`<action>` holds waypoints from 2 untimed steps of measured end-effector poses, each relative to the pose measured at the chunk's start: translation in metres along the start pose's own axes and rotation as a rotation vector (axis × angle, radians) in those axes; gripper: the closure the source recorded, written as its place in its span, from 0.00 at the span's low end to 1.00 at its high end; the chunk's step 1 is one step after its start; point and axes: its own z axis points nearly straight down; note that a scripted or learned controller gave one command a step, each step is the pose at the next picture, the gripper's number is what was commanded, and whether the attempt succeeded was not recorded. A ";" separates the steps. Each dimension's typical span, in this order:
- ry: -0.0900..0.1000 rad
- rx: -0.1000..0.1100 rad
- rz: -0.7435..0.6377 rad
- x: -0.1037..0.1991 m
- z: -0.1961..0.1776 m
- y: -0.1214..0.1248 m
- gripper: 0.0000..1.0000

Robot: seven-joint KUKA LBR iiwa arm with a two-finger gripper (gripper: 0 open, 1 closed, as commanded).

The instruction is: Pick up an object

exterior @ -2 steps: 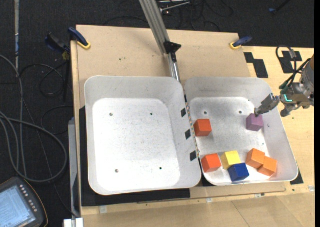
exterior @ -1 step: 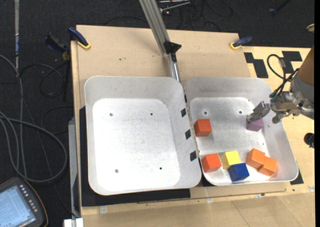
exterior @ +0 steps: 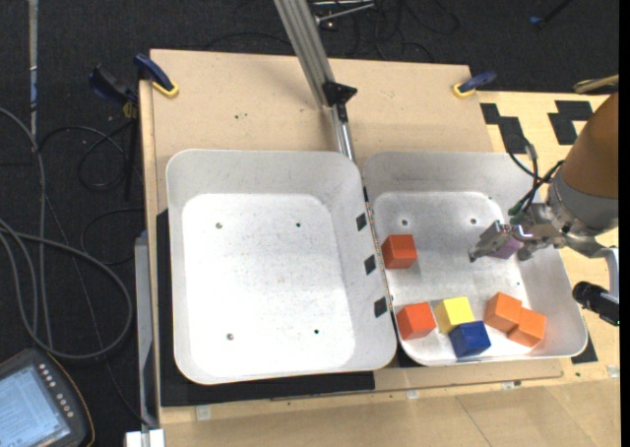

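Nearest the camera in the right bin [exterior: 463,174] there's a little cluster of blocks: a blue block [exterior: 471,339] at the front, a yellow block [exterior: 456,312] touching it just behind, and an orange-red block [exterior: 416,319] just to the left of those 2. Off to the right, near the bin's right wall, 2 orange blocks [exterior: 516,317] sit pressed against each other.

A bit farther back, another orange-red block [exterior: 400,251] sits alone close to the bin's left wall, well apart from the front cluster.

At about that same depth on the right, the gripper [exterior: 484,247] is over the bin floor, with the arm coming in from the right. There's something purplish [exterior: 505,245] right by the fingers, but it's too small and blurry to say what it is. Honestly can't tell if the fingers are spread or closed, or whether anything's caught between them.

The left bin [exterior: 261,174] sits right beside the right one, both on the tan bench [exterior: 246,91].
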 end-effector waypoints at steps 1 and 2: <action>-0.002 -0.006 0.000 0.000 0.052 0.000 0.00; -0.003 -0.009 0.000 0.000 0.040 0.001 1.00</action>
